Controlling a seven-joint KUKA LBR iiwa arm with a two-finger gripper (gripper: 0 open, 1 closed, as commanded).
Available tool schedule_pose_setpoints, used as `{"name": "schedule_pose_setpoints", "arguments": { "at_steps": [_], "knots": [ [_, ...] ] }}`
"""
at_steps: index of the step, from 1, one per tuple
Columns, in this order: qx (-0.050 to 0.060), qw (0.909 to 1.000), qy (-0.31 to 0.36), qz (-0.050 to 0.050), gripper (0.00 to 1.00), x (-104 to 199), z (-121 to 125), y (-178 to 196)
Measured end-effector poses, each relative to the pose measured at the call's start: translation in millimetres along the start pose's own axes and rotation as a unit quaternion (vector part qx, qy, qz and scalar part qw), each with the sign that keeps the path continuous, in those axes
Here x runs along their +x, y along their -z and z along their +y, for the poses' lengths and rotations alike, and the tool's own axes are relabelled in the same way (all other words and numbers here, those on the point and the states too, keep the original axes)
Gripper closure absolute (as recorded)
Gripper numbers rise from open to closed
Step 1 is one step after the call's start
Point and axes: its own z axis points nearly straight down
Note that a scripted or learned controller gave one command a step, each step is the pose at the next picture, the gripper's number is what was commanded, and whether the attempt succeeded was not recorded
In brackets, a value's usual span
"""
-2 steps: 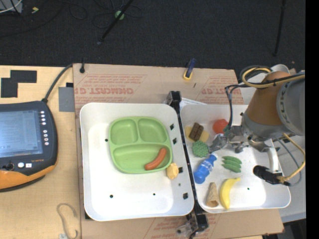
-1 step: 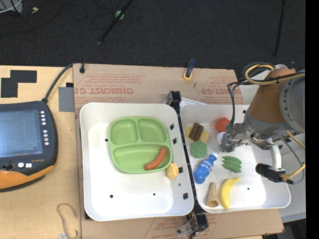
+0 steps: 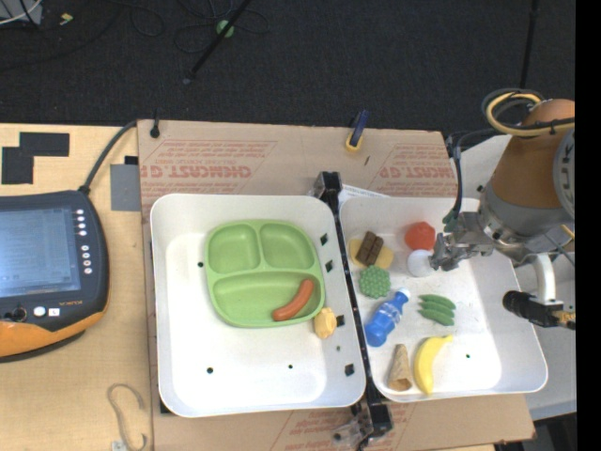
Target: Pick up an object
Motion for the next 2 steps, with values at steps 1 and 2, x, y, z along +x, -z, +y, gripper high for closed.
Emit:
{"name": "schedule_pose_setpoints", "arguments": {
  "at_steps": [1,2],
  "knots": [
    [-0.001,1.0,-0.001,-0.001,1.0,-6.8,5.7,61.5],
    [0.002,1.0,0.0,0.0,1.0,-7.6,5.7,66.7]
  ]
}}
